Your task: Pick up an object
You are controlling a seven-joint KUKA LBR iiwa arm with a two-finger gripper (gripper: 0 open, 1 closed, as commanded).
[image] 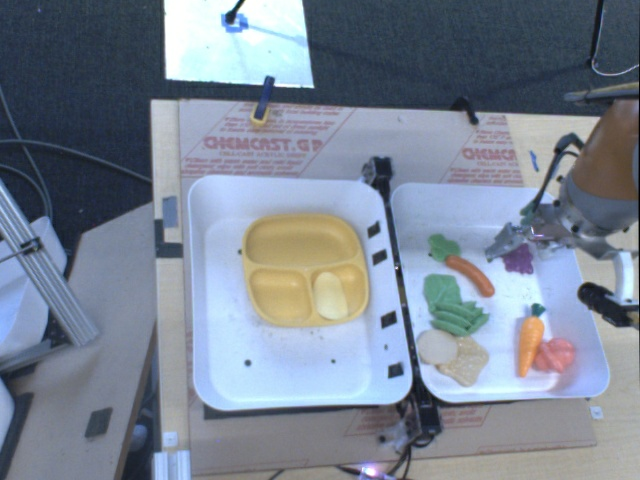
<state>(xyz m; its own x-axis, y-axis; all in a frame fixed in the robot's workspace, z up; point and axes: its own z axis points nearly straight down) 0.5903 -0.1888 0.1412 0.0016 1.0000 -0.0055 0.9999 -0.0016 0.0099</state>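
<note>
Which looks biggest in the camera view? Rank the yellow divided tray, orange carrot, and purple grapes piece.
1. Yellow divided plastic tray, by far the largest.
2. Orange toy carrot with green top.
3. Purple grape cluster, partly hidden by the gripper, so its rank is unsure.

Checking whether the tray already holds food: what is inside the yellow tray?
The yellow tray in the left bin holds one pale yellow piece in its lower right compartment. Beneath the tray is hidden.

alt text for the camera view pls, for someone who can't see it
A grey robot arm with an orange band reaches in from the right, its two-finger gripper above a purple toy in the right white bin, among plastic play food including an orange carrot and green pea pods. The left white bin holds a yellow divided plate.
</note>
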